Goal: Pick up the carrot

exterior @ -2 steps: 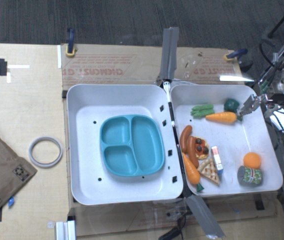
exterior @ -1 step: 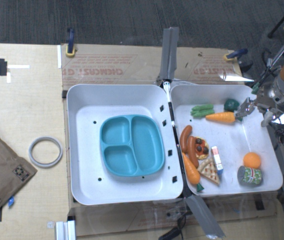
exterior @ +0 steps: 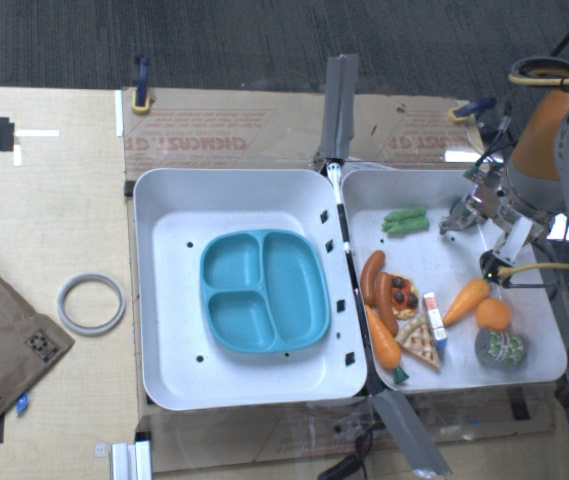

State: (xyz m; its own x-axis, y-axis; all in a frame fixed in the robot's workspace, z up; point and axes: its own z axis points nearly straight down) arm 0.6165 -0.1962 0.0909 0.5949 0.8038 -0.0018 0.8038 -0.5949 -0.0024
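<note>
Across the table [exterior: 44,218] sit two white bins side by side; the left bin [exterior: 164,298] holds a teal divided plate [exterior: 264,290]. Toward the table's right edge, the grey arm [exterior: 564,148] hangs over the right bin [exterior: 444,378]'s far right corner, its tool [exterior: 474,213] above bare bin floor; whether it is apart or together I cannot tell. One carrot [exterior: 466,301] lies nearer the bin's front, apart from the tool, beside an orange ball [exterior: 494,314]. Another carrot-like piece [exterior: 384,341] lies along the bin's left wall.
</note>
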